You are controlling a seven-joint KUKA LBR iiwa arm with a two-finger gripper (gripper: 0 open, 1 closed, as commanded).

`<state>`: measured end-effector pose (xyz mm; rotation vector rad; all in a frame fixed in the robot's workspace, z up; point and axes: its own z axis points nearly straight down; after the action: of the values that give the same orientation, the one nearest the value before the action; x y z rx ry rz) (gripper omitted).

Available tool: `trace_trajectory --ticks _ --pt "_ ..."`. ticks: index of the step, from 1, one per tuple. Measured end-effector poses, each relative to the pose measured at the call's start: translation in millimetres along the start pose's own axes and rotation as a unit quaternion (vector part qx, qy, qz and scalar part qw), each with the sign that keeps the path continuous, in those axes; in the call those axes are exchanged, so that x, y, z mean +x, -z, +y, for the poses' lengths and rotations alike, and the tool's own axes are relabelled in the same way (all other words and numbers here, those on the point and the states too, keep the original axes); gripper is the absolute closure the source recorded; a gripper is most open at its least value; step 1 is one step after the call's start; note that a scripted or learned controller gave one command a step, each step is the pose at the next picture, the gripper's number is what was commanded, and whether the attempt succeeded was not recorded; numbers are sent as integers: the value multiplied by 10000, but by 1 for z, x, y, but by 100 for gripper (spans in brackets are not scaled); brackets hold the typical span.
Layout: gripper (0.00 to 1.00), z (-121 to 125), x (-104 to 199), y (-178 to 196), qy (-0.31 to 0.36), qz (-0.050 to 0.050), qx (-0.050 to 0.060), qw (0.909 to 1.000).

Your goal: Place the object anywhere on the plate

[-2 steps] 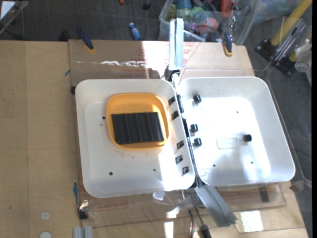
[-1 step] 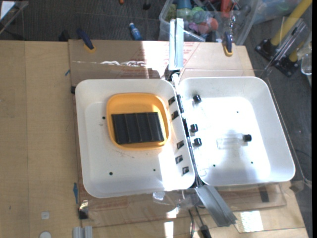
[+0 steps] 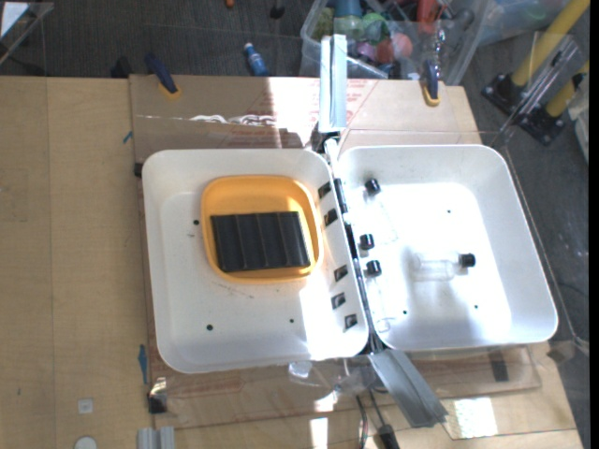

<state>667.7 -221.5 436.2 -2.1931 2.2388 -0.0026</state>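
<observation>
Claw news first: whether it is squeezed shut or let go cannot be told.

Two white bins are being carried side by side by the wooden tabletop (image 3: 56,251). The left bin (image 3: 187,330) is being used to hold an orange plate (image 3: 255,190), which is lying flat near the middle of that bin. A black block (image 3: 259,240) with ridges across its top is being held up by the plate. It is lying flat, and it is sitting toward the near side of the plate, with the orange rim being left bare all around it.

In the right bin (image 3: 505,311) a small clear bottle (image 3: 433,267) with a black cap (image 3: 466,261) is being seen. It is lying on its side on the white floor of the bin, well apart from the plate, with the cap pointing to the right. Which of these two things is meant by the task cannot be told.

A few small black knobs (image 3: 372,187) are being seen along the left side of the right bin, near the wall where the two bins are touching.

Behind the bins, a clear box (image 3: 402,12) full of bright toys is being kept on the floor.
</observation>
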Motion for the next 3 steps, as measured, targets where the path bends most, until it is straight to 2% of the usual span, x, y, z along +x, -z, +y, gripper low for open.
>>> trace_trajectory --ticks 1,2,3 --pt "100 0 0 0 770 -1 -2 9970" --pt "100 0 -6 -1 1829 -4 -10 9831" --pt "100 0 -7 -1 2793 -6 -12 9602"
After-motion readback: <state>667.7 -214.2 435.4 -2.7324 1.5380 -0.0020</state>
